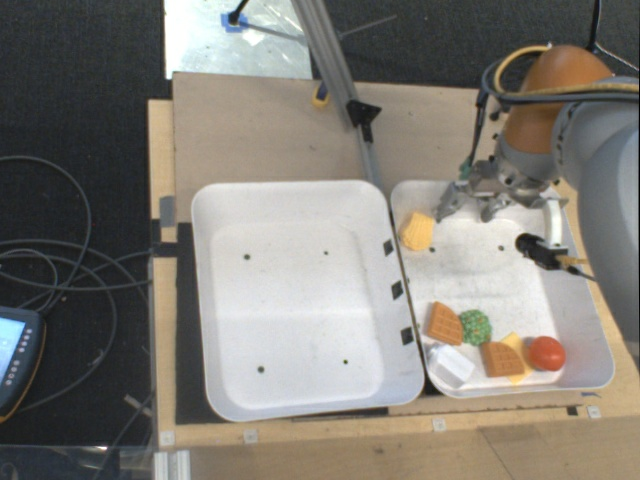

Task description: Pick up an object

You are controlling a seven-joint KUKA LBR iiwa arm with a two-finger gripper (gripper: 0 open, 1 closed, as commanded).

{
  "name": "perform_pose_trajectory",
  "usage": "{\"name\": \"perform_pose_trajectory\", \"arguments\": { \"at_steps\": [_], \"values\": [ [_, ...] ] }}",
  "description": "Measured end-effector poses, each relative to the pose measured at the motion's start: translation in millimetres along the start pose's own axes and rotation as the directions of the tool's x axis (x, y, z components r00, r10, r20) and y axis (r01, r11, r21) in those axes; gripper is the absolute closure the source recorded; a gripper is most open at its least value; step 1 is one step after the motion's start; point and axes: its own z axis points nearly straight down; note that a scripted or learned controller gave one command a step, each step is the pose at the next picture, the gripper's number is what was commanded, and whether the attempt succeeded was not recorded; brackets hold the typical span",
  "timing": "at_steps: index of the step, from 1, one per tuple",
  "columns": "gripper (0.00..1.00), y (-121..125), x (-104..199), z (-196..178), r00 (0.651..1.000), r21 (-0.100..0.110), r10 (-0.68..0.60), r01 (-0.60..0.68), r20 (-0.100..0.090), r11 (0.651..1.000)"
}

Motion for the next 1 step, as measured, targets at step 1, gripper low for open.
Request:
{"name": "perform_pose_trajectory", "arguments": {
  "at_steps": [1],
  "values": [
    [1.0,1.6,-0.2,-13.7,1.0,-0.005,-0.003,0.003,0.001,1.0]
  ]
}}
